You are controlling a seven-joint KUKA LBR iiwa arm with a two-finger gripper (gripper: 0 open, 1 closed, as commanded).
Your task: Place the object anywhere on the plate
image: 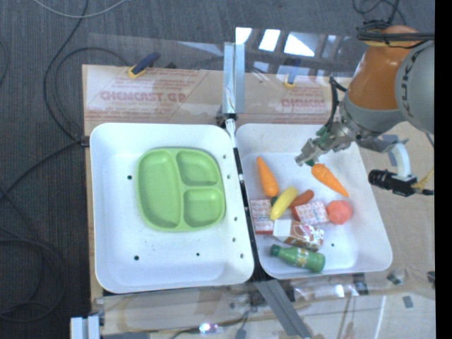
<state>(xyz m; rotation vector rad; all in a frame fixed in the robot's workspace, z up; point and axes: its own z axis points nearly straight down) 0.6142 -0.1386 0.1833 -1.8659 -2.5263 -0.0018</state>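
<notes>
Here the tabletop is a pale brown board with faded red lettering, set on dark grey carpet where thin cables trail along the left side. A blue-and-yellow clip sits at the board's far edge, and a clear sheet with bright reflections stands at the back. Two shallow white bins lie side by side, touching along their inner rims. The left bin carries a green plate with three compartments, lying flat near the bin's middle. The right bin holds a cluster of toy food: an orange carrot near its left wall, a second carrot further right, a yellow banana between them, a red sausage-like piece just beside the banana, a round red tomato, small printed cartons and a green bottle lying on its side at the near end. The grey arm with its orange band reaches in from the right, and the pincer hangs over the far part of the right bin, just above the second carrot; how far its tips are parted I cannot tell, and nothing is seen between them.
</notes>
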